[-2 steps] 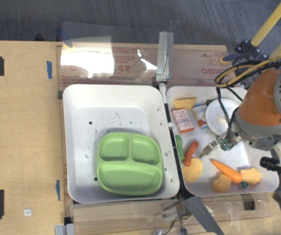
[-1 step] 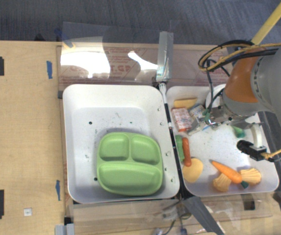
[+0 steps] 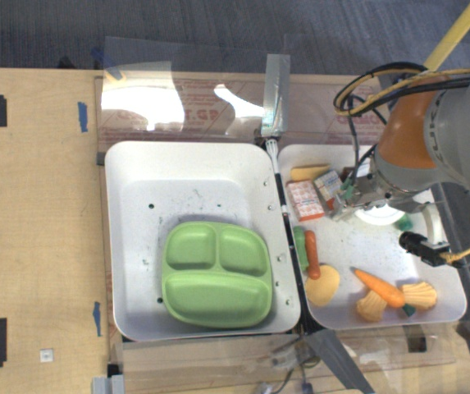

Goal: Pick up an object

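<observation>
Tool [image 3: 343,206] perhaps touching red-white box [image 3: 304,200].

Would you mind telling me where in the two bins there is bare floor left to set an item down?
The left bin has bare floor along its far side and left side, around the green divided tray. The right bin is crowded: boxes at the far left, carrots near the front, the gripper above. Only a small patch lies between the carrots and the gripper.

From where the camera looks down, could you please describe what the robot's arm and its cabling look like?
The arm is a bulky, rounded grey body with an orange band above the wrist. Black and yellow cables loop beside it. The end effector is a compact metallic block, with a black connector and cable below the arm.
</observation>
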